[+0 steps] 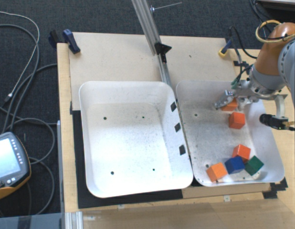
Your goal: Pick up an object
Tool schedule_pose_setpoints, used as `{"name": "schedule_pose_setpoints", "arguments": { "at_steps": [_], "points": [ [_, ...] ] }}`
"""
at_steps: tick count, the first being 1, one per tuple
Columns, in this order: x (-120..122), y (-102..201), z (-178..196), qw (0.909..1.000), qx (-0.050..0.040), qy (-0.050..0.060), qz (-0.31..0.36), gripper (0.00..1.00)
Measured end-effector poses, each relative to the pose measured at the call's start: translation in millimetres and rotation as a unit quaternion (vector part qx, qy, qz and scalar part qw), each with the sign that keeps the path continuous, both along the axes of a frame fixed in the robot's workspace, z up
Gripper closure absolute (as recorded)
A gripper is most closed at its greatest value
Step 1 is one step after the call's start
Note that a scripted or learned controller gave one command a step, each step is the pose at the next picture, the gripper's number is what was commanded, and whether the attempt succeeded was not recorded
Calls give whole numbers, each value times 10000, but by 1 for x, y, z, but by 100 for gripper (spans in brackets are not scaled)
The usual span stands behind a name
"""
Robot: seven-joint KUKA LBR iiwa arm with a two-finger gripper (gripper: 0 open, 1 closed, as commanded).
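The table (119, 56) is a pale board standing on dark carpet, with cables looping across the floor on its left and a handheld screen (9, 163) cut off at the left edge. Two white bins sit side by side on it: the left bin (97, 92) and the right bin (200, 99), with a metal rail (145, 20) slanting up from between them. The grey arm (271, 61) comes in over the right bin's far right corner, partly cut off by the edge. Its claw (231, 99) hangs low there, and an orange shape (228, 107) shows just under it, too hidden to say whether it is gripped; I cannot tell if the claw is apart or together. Counting blocks in the right bin: one orange block (237, 120) near the claw, then by the near right corner another orange (241, 152), a third orange (216, 171), one blue (234, 164) and one green (254, 165).
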State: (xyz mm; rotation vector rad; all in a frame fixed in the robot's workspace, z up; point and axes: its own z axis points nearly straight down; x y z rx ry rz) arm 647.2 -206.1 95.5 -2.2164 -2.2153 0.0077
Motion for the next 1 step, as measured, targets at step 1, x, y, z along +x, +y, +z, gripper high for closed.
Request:
{"name": "schedule_pose_setpoints", "arguments": {
  "at_steps": [1],
  "points": [
    [3, 1, 17, 10000, -17, -44, 17, 100]
  ]
}}
